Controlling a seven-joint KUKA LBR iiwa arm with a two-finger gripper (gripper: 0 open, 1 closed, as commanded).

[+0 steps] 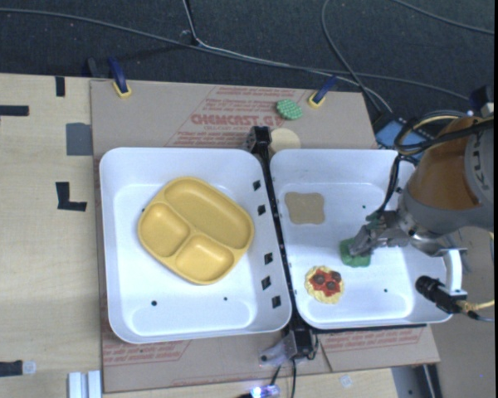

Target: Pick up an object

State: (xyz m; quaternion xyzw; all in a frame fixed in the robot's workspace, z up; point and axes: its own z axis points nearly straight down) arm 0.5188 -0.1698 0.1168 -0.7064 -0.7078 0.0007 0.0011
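Camera view: I see gripper (363, 245) low in right bin (349, 166), tips right on green object (356, 254) near bin's middle; can't tell if anything is clamped. Tan square piece (305, 207) up-left of it, small pizza toy (324, 283) below-left. Left bin (116, 222) holds yellow divided tray (196, 229). Green ridged piece (289, 109) lies on cardboard beyond bins.

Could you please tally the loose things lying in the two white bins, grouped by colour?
Yellow: 1, the divided tray
Tan: 1, the flat square piece
Green: 1, the small object at the gripper
Yellow and red: 1, the round piece
Total: 4
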